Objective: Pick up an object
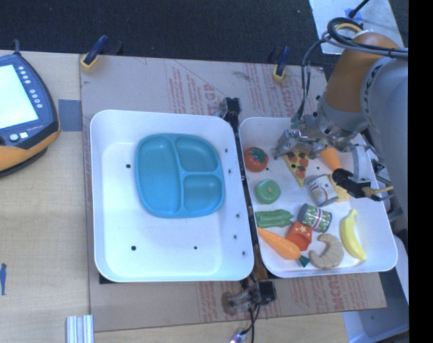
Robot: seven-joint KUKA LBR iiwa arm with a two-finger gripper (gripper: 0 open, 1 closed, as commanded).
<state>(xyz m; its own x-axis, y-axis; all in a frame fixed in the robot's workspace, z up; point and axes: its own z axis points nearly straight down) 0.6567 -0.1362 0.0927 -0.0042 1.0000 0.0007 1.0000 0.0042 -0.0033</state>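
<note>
tool (296,143): low in right bin (385,257), grip state cannot tell | pizza slice (297,166): just below tool, right of tomato (256,158) | banana (353,236): well below-right of tomato

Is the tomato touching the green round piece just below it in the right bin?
Apart. The camera view shows a strip of white bin floor between the tomato and the green round piece, which lies just below it.
</note>
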